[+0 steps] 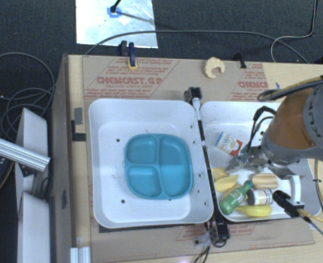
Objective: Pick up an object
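Note:
The right bin (227,113) holds several items. A small white packet with red and blue print (227,142) lies near its left wall. Pale yellow pieces (225,180) sit below it, then a green bottle (234,198) and a yellow banana (258,211) at the front edge. A tan bread roll (264,179) and a small brown-labelled jar (263,196) lie beside them. My gripper (243,159) hangs low in the bin, just right of the packet and above the yellow pieces. The arm's wrist (295,130) covers the bin's right part.
The left bin (106,147) holds a blue divided plate (158,165). A black ridge (202,147) separates the two bins. A tan lump (214,67) and a blue-yellow clamp (129,52) lie on the cardboard behind the bins. Cables run along the bench's right side.

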`<state>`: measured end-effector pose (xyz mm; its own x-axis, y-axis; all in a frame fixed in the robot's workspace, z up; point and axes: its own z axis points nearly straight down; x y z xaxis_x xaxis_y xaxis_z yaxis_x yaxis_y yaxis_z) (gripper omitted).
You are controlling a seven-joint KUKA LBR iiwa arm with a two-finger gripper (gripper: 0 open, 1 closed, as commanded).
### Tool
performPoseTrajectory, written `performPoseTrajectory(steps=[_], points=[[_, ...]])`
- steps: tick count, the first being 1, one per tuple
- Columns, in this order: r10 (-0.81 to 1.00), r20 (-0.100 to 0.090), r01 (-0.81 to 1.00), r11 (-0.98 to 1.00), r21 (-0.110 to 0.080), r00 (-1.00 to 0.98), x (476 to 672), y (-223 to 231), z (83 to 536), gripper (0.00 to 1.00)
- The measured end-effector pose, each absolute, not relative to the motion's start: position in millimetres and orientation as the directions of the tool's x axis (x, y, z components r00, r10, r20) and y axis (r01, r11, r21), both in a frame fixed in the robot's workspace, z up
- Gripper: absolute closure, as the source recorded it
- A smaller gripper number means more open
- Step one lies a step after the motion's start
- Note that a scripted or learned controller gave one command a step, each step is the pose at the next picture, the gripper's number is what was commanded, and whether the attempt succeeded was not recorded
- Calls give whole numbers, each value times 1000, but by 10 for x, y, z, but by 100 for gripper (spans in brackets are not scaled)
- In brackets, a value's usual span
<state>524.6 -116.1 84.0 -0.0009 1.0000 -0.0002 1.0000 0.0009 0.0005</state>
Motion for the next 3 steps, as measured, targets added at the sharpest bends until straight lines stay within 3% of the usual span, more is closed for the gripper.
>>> performPoseTrajectory(steps=[1,2,3], points=[[1000,0,1000,3,2,-3,5860,-1189,847,0],[1000,-1,1000,4,1,-4,6145,-1400,843,0],[1000,-1,1000,7,5,-7,6157,-1398,957,100]])
